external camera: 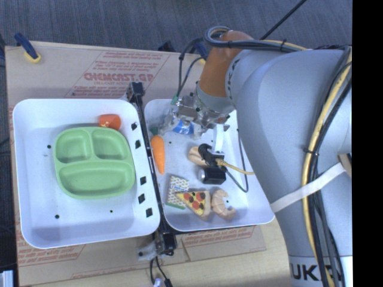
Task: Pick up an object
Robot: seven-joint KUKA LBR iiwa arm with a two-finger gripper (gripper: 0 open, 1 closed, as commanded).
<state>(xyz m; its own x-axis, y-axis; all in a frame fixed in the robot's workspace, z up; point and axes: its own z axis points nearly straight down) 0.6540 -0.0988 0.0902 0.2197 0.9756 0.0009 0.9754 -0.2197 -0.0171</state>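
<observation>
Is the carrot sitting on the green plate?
No, the carrot lies in the right bin, while the green plate sits in the left bin.

Right bin [254,217] crowded; carrot [158,152] leftmost.

A robot lab or test bench, not a home. A big grey arm [299,136] with loose cables reaches over two white bins [36,220] set on printed cardboard [114,70], clamped at the bench's far left corner, on grey carpet [90,11]. The food is toys.
</observation>
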